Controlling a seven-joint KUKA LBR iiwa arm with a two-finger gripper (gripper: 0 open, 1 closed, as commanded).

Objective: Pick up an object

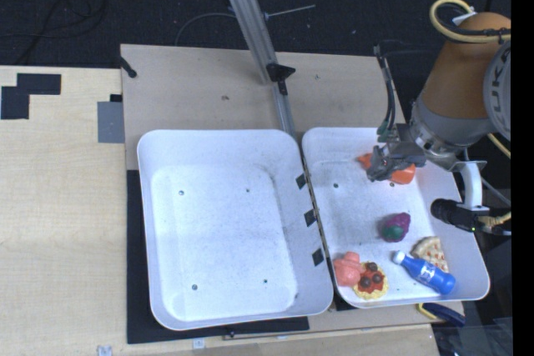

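The orange toy (404, 173) lies in the upper part of the right bin (346, 204), near its far rim, with the gripper (382, 168) down right at it. The dark jaws cover the toy's left part; whether they are closed on it or merely set over it cannot be told from this slanted view. The grey arm (457, 87) with its orange band leans in from the right, taking up the space above the bin's upper right corner.

Below the toy, the middle of the right bin has open white floor, with a purple and green piece (395, 225) lying alone toward the right. Along the near rim sit a pink toy (347, 268), touching a small round cake with dark berries (370, 281), then a blue bottle (425, 273) lying on its side, and a waffle-patterned wedge (432, 250) just beside the bottle near the right wall.

The left bin (221, 225) sits against the right one, their shared edge joined by three dark clips (310, 218). Both bins rest on the counter (62, 204), and a metal rail (254, 29) slants down to the seam between them.
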